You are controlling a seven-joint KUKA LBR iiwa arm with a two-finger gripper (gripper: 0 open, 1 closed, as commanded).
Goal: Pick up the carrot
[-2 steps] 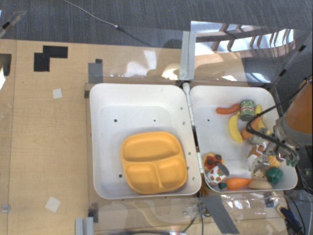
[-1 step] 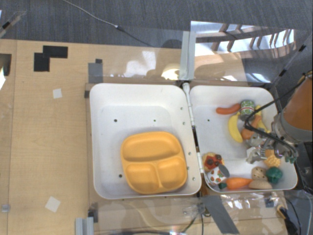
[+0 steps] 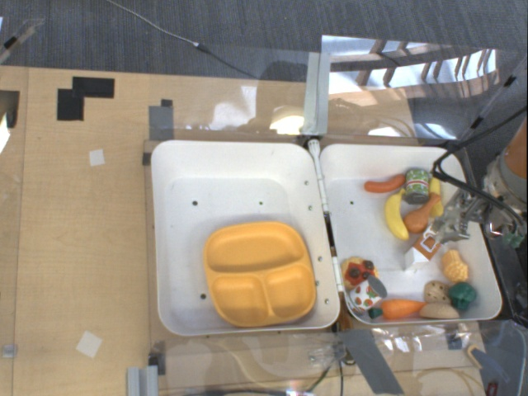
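The carrot (image 3: pixel 403 308), orange with a green end on its left, lies flat along the front wall of the right bin (image 3: pixel 330 180). My gripper (image 3: pixel 446 226) hangs over the right-hand side of that bin, up and to the right of the carrot and well apart from it. It is just right of a brownish-orange toy food piece (image 3: pixel 418 215) and a yellow banana (image 3: pixel 395 218). Nothing can be seen held in it.
The right bin also holds a red sausage (image 3: pixel 384 185), a green can (image 3: pixel 417 186), a colourful piece (image 3: pixel 361 274), a bread roll (image 3: pixel 454 265), a tan piece (image 3: pixel 439 310) touching the carrot's right end, and broccoli (image 3: pixel 463 295). A yellow divided plate (image 3: pixel 260 271) sits in the left bin (image 3: pixel 177 221).
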